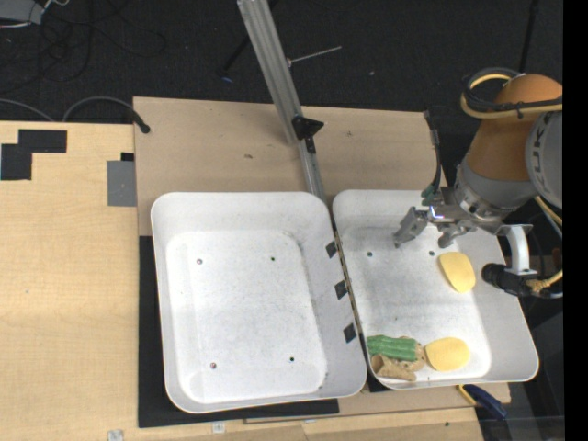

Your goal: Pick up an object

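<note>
My gripper (424, 234) hangs over the back part of the right bin (404, 288), its two fingers spread apart with nothing between them. A yellow oval object (457, 271) lies just to the right and in front of the gripper, not touching it. At the bin's front edge lie another yellow object (447, 354), a green object (394, 346) and a small tan object (397, 367), bunched together.
The left bin (243, 297) sits beside the right one, with black clips (340, 289) along the shared rim. A slanted metal rail (280, 85) rises behind the bins. The arm's grey and orange wrist (510, 145) looms at the right.
</note>
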`<state>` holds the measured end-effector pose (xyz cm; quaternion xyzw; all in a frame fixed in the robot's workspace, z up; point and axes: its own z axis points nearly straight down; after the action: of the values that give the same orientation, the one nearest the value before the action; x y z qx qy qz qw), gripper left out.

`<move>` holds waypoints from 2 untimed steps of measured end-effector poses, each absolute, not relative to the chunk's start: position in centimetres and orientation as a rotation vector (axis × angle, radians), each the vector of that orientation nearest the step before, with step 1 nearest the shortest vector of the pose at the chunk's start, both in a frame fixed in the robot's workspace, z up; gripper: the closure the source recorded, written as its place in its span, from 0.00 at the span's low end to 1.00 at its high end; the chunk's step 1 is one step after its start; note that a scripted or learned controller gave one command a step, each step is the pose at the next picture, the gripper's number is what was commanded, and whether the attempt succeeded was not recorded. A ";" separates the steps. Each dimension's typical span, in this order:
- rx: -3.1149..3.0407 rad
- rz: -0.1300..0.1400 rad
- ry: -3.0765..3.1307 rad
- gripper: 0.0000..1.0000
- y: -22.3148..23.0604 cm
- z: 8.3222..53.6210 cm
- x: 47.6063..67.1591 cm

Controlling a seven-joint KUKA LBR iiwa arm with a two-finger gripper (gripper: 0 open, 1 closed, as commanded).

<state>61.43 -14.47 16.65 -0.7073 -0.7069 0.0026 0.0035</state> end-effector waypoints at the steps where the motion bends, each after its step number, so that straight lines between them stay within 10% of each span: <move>1: -2.217 0.008 -2.215 0.00 -14.9 10.3 61.5; 2: -2.226 0.003 -2.213 1.00 -15.0 11.8 61.7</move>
<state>61.67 -15.03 11.78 -0.7092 -0.7050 0.0009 0.0013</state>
